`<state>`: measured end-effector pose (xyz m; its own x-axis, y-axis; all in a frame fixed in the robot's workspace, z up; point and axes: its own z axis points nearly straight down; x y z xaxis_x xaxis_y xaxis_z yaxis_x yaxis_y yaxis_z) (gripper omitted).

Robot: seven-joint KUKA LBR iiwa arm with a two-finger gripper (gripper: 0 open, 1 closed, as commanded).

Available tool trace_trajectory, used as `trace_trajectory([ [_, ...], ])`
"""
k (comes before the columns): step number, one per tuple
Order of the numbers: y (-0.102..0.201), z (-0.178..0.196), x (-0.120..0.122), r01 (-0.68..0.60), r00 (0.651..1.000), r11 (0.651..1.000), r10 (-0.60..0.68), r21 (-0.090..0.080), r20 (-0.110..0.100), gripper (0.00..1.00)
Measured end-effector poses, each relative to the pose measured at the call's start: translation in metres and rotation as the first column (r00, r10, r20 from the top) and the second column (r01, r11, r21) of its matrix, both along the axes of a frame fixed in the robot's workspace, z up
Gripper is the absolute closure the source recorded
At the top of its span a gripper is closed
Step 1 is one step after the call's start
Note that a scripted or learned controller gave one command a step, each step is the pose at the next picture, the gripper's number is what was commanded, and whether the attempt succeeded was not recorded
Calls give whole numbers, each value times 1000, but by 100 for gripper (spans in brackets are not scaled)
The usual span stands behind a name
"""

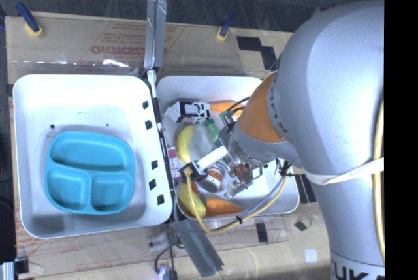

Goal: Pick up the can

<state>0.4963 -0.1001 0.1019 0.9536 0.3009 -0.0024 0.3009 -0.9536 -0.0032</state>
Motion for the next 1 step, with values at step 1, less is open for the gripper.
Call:
trace_trajectory([
  [1, 33, 89, -20, -84, 997, 997, 84, 0, 0, 0],
])
